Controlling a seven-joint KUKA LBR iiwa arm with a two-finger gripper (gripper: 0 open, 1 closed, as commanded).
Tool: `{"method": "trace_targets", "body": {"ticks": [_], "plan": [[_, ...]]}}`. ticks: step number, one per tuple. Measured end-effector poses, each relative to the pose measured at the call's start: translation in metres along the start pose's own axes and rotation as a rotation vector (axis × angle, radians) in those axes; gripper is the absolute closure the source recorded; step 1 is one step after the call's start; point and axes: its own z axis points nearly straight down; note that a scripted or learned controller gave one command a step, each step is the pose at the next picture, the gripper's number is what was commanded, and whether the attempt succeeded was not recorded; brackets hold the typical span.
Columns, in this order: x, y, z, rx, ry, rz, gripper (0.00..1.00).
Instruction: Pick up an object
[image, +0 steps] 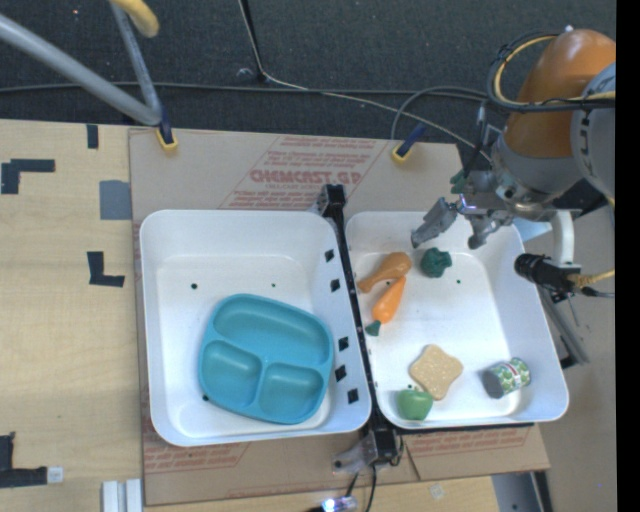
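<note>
Camera view: I look down at a slant on two white bins side by side on a cardboard-covered surface.
Arm: I see it reach in from the right, its orange band high at the upper right.
Gripper: it hangs over the far part of the right bin; I read its two grey fingers as spread wide, with nothing between them.
Right bin: I count six small things on its floor.
Green lump: dark green, just below the gripper, not touching either finger as far as I can tell.
Drumstick: orange-brown, lying aslant left of the green lump, near the bins' shared edge.
Carrot: orange, just below the drumstick, its green tip pointing down-left.
Toast: tan slice, in the near half of the bin.
Pepper: bright green, touching the near edge of the toast.
Can: small, lying on its side near the bin's right near corner, well apart from the gripper.
Left bin: I see one thing in it.
Tray: teal, three compartments, lying flat in the near half.
</note>
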Motion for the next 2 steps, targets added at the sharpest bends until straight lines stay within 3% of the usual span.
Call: {"method": "trace_targets", "body": {"ticks": [1,2], "plan": [[0.0,0.002,-0.008,-0.013,-0.001,-0.003,0.0],[0.004,0.008,0.053,-0.01,-0.002,-0.003,0.0]]}}
